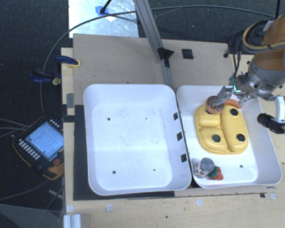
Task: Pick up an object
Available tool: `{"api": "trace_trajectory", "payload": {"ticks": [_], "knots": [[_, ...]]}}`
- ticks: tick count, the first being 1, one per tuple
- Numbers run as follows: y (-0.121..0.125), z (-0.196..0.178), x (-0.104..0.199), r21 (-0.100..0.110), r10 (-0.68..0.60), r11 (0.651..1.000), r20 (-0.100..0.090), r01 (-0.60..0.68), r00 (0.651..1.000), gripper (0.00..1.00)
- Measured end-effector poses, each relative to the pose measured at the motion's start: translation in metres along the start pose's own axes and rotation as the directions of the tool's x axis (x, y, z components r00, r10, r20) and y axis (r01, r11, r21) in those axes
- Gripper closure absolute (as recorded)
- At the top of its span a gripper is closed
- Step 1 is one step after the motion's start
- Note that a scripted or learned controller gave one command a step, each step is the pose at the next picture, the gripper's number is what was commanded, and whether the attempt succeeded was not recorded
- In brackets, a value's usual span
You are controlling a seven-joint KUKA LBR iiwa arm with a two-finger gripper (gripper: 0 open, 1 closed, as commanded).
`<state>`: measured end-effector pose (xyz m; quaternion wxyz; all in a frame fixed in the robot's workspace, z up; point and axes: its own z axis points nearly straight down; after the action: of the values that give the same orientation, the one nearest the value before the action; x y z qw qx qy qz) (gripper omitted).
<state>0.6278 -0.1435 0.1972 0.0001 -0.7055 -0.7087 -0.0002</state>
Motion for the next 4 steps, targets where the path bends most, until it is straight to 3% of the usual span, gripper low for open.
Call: {"api": "trace_trajectory", "payload": {"ticks": [1,2,4], "knots": [[0.000,-0.001,0.000,-0.002,0.000,1.000,0.000,0.000,1.000,0.00],[-0.010,0.051,0.003,0.003,0.002,1.000,0.000,-0.002,1.000,0.00],[-0.003,0.086,0.008,-0.013,-0.003,1.000,-0.006,0.003,1.000,0.00]]}}
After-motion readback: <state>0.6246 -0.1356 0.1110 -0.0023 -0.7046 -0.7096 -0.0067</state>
